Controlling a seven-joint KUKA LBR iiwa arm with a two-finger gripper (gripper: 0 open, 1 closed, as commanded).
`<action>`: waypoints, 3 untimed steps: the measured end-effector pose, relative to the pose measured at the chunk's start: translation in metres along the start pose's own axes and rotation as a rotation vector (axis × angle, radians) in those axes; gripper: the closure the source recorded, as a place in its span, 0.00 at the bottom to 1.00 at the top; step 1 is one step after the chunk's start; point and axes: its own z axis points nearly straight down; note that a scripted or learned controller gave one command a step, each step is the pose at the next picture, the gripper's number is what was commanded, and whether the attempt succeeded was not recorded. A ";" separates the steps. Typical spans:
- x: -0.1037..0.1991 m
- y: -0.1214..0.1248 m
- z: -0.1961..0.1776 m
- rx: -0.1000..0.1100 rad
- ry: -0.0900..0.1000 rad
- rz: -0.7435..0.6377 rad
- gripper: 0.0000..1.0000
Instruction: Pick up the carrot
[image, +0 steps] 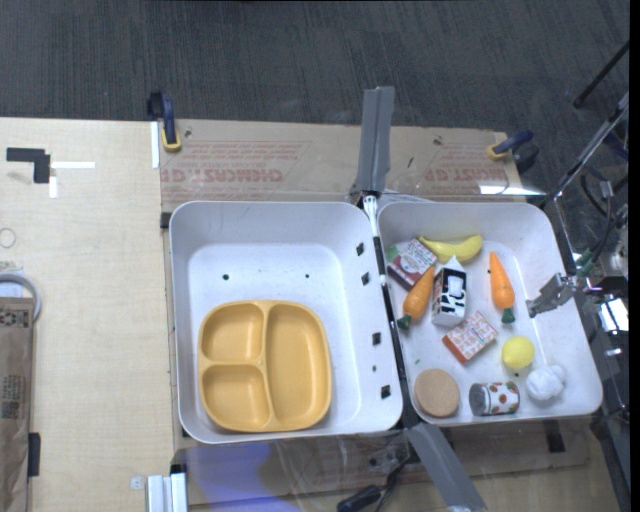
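Fingers (548, 297) near two carrots (501, 282)

Two carrots (420, 291) (500, 281), one banana (452, 246), one lemon (517, 352), one can (494, 398), one divided plate (265, 365).

Both carrots are hemmed: one (419, 291) touches the milk carton (452, 292), the other (501, 281) lies freer.
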 end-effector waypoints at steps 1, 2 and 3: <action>0.017 0.065 0.129 -0.001 0.000 -0.148 0.00; 0.016 0.065 0.120 0.000 0.000 -0.145 1.00; 0.041 0.080 0.040 -0.001 -0.001 0.145 1.00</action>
